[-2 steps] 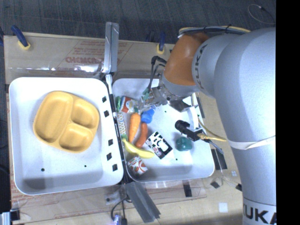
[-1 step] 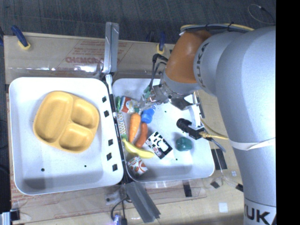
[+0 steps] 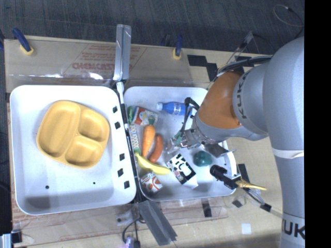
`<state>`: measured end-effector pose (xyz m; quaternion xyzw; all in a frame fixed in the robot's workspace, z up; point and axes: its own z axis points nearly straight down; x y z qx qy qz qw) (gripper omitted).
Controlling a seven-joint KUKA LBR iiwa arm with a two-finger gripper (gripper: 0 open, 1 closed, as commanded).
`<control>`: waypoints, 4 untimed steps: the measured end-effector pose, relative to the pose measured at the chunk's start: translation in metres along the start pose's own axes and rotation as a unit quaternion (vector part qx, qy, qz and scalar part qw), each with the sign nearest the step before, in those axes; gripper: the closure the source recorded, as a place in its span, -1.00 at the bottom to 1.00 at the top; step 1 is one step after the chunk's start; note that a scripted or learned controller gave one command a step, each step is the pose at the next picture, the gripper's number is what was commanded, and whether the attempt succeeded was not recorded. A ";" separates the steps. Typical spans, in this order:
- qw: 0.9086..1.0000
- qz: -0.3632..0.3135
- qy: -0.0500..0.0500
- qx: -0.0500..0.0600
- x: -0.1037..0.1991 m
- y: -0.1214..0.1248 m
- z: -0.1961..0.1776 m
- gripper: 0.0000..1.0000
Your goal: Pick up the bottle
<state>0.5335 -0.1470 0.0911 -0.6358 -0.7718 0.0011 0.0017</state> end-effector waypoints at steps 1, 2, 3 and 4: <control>0.989 -0.148 -0.002 -0.002 -0.075 0.052 -0.002 1.00; 0.999 -0.048 -0.001 -0.002 -0.002 0.105 -0.084 1.00; 0.997 -0.079 0.000 -0.001 -0.024 0.062 -0.001 1.00; 0.997 -0.082 0.000 -0.001 -0.024 0.063 -0.011 1.00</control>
